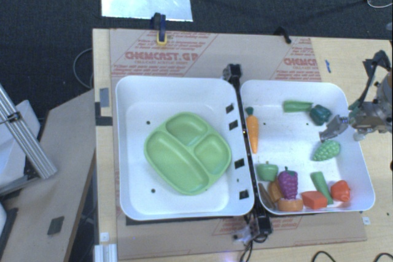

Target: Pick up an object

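Gripper (336, 127) sits at the right edge of the right bin (307, 90), low over its upper right part; fingers are a grey blur there, so I can't tell how wide they stand, and nothing is visible between them. Just below it lies a light green bumpy piece (326, 150), possibly touching the fingertips, hard to say. Dark teal piece (320, 114) is just left of the gripper, with a green pod (297, 106) beside it. Carrot (252, 129) lies along the bin's left wall. Purple grapes (287, 181), red block (314, 199) and tomato (341, 191) cluster along the bottom wall. Left bin (178, 88) holds a green divided plate (188, 153).
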You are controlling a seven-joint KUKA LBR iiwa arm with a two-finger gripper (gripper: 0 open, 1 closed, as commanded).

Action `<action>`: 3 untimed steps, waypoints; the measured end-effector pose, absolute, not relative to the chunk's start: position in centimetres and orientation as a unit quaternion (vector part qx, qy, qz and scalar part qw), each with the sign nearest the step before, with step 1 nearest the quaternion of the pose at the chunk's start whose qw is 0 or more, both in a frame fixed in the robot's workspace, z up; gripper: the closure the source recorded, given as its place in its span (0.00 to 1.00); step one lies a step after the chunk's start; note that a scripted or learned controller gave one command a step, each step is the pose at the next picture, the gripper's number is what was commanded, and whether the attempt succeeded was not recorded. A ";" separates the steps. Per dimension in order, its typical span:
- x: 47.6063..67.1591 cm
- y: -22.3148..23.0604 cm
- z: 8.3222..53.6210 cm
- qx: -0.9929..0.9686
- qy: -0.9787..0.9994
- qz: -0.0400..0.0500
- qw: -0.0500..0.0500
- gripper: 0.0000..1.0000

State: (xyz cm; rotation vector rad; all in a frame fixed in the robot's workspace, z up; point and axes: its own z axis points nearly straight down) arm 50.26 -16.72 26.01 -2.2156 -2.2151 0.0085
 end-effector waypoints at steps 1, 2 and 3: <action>50.5 -16.7 26.6 -0.706 -0.708 -0.001 -0.001 0.00; 50.1 -15.8 21.9 -0.706 -0.708 0.000 0.000 0.00; 49.9 -16.3 17.6 -0.707 -0.707 0.000 0.001 0.00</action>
